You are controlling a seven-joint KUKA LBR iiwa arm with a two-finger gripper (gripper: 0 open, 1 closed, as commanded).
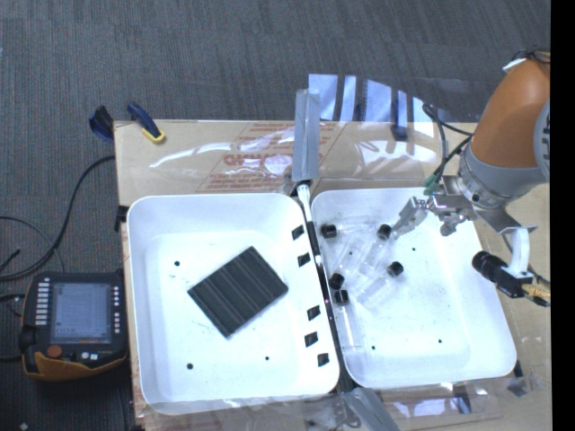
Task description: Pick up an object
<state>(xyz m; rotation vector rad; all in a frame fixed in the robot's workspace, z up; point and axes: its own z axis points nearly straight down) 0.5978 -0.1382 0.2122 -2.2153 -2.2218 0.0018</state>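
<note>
Claw [429,212] position is over the upper part of the right bin [490,353], in the right half of the frame, below the orange band [514,115] of the arm. Two metal fingers [409,215] are seen spread apart, one reaching left and down toward the clear vials [364,263], the other at the right. Nothing is seen held between them. Contact between the left fingertip and the nearest black cap [384,232] cannot be judged.

The vials are grouped in the upper left part of the right bin, near the divider [316,268] shared with the left bin [148,241]. They are transparent with black caps, and their long axes appear to lie roughly diagonal, lower left to upper right; individual outlines are hard to separate. Bare white floor is found in the lower and right parts of the right bin.

A dark ribbed rectangular pad [238,290] is located flat at the middle of the left bin, rotated so its long axis runs from lower left to upper right. Open floor surrounds it on all sides. A teach pendant [74,321] lies on the floor at the lower left of the frame, apart from the bench [193,151].
</note>
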